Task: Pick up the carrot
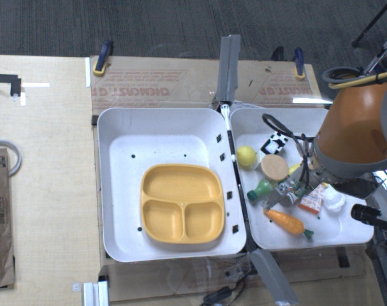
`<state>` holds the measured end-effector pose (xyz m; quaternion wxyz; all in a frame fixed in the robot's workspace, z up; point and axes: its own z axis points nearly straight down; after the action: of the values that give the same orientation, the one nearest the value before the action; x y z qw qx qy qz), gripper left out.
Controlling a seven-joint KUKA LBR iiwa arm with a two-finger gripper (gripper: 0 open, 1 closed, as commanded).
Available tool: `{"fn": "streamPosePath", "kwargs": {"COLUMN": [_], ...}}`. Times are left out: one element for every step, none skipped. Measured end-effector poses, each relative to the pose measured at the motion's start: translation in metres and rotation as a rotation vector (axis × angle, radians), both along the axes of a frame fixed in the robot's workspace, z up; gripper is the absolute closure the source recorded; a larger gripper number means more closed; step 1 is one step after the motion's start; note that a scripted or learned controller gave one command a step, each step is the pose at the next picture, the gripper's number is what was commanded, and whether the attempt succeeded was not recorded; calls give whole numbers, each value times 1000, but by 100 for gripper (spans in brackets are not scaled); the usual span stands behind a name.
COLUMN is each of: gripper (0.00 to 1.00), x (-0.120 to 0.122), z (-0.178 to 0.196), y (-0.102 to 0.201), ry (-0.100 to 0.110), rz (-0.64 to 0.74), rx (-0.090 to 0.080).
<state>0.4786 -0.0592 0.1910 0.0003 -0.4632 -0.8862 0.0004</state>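
Carrot (pixel 287 222) in right bin (pixel 346 238), gripper (pixel 287 193) just above

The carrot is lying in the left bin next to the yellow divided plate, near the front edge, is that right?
Not quite. The camera view shows the carrot lying in the right bin, near its front edge. The yellow divided plate sits by itself in the left bin.

I see a yellow divided plate (pixel 182 204) in the left bin (pixel 110 190); in the right bin (pixel 336 238), a lemon (pixel 246 155), a round wooden disc (pixel 274 167) and a small red-and-white packet (pixel 311 199).
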Motion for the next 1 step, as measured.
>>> {"fn": "streamPosePath", "kwargs": {"gripper": [0], "x": [0], "z": [0], "y": [49], "ry": [0], "rz": [118], "rx": [0]}}
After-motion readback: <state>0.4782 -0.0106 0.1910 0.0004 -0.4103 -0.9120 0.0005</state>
